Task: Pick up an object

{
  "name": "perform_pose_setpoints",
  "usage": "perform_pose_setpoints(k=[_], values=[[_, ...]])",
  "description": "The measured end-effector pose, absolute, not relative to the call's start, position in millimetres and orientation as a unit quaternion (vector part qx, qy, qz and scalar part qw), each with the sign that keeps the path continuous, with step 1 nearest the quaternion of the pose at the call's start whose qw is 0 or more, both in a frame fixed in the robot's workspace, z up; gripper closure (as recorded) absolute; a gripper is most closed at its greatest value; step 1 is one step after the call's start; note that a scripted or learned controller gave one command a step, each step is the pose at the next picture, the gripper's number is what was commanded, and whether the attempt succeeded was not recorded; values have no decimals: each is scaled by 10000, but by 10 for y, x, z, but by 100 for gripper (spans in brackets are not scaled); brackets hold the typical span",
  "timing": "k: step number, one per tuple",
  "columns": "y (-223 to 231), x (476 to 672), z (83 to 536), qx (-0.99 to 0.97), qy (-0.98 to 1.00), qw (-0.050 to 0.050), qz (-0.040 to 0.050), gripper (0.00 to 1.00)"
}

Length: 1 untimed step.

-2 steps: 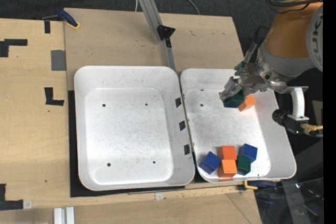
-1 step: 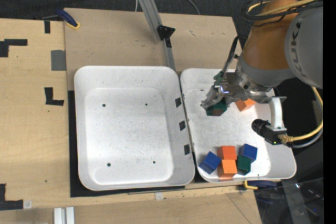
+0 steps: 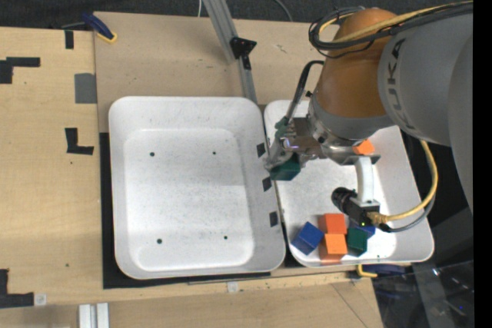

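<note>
My gripper (image 3: 281, 163) hangs over the left edge of the right bin (image 3: 407, 242), beside the wall it shares with the left bin (image 3: 184, 111). A small dark green block (image 3: 289, 170) sits between its fingertips, and the gripper is shut on it. Near the front of the right bin lie a blue block (image 3: 307, 236), two orange blocks (image 3: 334, 223) (image 3: 334, 244) and another green block (image 3: 357, 240). An orange piece (image 3: 366, 146) peeks out from under the wrist.
The arm's orange band (image 3: 354, 65) and grey body cover the back of the right bin. A black connector and yellow cable (image 3: 350, 203) hang over the loose blocks. A slanted metal post (image 3: 223, 11) stands behind the bins.
</note>
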<state>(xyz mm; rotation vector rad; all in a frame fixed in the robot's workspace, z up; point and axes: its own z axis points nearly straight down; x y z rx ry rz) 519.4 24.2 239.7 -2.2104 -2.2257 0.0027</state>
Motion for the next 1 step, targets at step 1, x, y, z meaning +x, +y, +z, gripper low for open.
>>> perform_pose_setpoints(k=[1], values=[[747,5026,2237,-7049,-7093,25,16,100]])
